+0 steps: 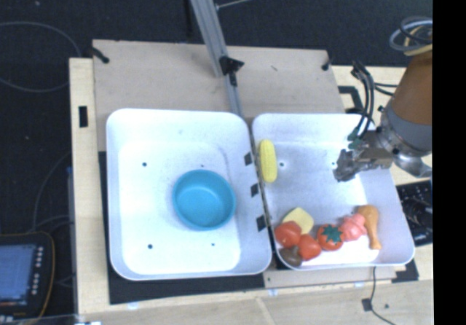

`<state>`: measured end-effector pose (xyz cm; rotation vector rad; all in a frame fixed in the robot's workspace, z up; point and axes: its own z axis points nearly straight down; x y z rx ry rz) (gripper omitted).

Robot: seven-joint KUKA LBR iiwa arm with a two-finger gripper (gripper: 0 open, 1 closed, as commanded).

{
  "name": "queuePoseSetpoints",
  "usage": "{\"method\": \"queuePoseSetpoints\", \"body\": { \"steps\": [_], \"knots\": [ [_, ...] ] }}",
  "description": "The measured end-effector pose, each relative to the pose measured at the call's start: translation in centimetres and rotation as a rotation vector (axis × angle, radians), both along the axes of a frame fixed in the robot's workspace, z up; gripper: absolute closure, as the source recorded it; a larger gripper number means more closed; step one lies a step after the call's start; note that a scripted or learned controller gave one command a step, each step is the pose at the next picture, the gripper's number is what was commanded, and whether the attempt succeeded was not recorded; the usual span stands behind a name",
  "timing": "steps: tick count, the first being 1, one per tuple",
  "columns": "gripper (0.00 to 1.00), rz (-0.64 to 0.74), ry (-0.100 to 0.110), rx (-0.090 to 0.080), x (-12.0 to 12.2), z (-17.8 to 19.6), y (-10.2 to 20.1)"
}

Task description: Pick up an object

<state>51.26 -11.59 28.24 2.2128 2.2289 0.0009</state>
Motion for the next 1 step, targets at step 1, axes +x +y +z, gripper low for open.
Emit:
{"method": "queuePoseSetpoints", "body": {
  "steps": [1],
  "knots": [
    [1.00,0.001,-0.002,0.000,2.29,-0.54,5.04]
  ]
}}
